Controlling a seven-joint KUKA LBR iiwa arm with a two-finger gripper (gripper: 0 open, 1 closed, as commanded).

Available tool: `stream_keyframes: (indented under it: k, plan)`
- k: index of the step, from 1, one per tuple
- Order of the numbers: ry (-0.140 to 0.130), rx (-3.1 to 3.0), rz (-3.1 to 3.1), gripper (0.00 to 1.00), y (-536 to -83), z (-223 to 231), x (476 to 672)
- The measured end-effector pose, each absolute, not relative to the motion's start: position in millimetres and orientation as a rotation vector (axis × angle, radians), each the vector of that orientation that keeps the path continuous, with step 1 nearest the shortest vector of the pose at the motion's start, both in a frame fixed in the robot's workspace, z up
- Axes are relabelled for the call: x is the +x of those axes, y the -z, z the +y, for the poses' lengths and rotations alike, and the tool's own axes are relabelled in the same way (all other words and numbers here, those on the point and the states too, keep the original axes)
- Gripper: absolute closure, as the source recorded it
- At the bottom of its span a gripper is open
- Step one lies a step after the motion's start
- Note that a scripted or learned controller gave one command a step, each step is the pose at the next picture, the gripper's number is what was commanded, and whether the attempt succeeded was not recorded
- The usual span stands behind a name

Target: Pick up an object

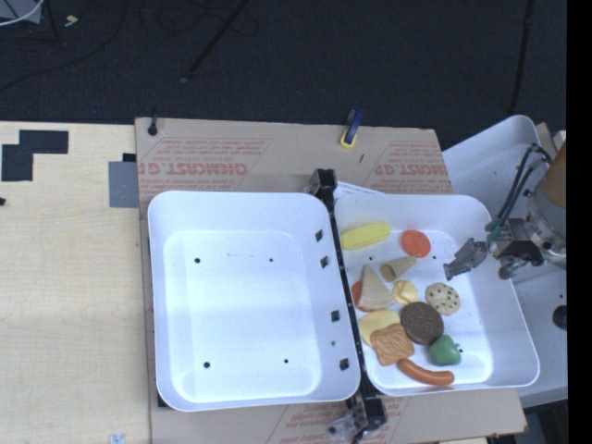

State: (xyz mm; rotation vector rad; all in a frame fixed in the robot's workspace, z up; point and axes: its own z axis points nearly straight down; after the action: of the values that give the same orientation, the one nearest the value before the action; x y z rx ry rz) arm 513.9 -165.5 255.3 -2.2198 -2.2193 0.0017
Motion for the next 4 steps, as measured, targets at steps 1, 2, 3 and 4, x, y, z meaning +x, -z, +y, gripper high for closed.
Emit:
stream_keyframes:
  k: [1,2,3,4]
  plan:
    - [-0.006,-2.207,-2.22,0.0,-114,-103,559.7]
    - [0.026,-2.242,-2.234,0.0,-95,-92,522.4]
    - [0.031,-2.244,-2.227,1.0,-109,-93,525.0]
    - [0.012,-2.218,-2.233,1.0,-193,-38,578.4]
